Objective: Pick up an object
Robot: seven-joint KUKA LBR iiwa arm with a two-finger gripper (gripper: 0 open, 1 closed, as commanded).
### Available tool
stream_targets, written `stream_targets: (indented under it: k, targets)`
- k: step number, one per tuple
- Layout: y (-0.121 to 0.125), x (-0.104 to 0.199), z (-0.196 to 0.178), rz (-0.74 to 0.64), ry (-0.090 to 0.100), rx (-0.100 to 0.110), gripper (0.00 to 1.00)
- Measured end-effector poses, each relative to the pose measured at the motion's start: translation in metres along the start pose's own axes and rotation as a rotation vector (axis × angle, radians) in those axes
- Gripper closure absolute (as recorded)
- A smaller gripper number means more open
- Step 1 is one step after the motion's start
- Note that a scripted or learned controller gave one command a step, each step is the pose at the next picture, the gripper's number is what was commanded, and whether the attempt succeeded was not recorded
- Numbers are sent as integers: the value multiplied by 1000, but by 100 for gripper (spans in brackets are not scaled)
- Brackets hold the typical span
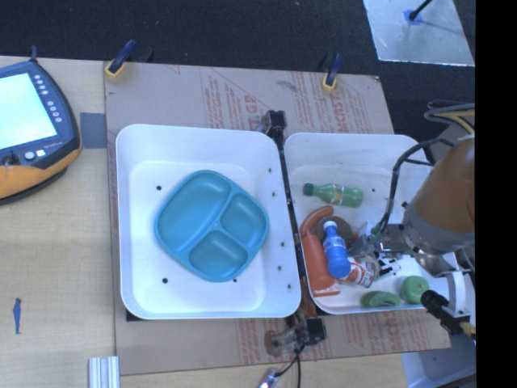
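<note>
1. The tool [378, 249] is down in the right bin [355, 148], low in its right half. The grey arm [443, 208] with its orange band covers most of it, so honestly I can't tell how it stands or if it's got anything.
2. Right next to the tool, on its left, there's a blue bottle [334, 250] with a white cap, lying lengthwise on an orange curved piece [316, 257] that hooks round at the top. A small white and red item [361, 273] lies just below the bottle's lower end, close to the tool.
3. Up from that, a green bottle [334, 192] lies on its side in the upper part of the same bin, apart from the rest.
4. Near the bottom edge of the right bin there's a green flat thing [380, 299] and just beside it on the right, a rounder green thing [414, 288].
5. The left bin [141, 217] has a blue divided plate [212, 225] with three compartments sitting in the middle, turned at an angle.
6. Both bins sit on a cardboard sheet [242, 95] clamped to the desk [48, 265] by a yellow clamp [119, 61] and another clamp [330, 73] along the far edge.
7. Far left on the desk is a teach pendant [32, 128], orange body, bright screen.
</note>
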State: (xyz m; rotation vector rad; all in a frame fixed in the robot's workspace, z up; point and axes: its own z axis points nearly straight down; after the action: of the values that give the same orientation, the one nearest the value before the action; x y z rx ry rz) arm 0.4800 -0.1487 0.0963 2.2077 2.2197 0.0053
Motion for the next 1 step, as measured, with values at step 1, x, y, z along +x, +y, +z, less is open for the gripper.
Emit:
stream_targets:
  k: [1]
  targets:
    - [47,49,5,-2,6,13,0]
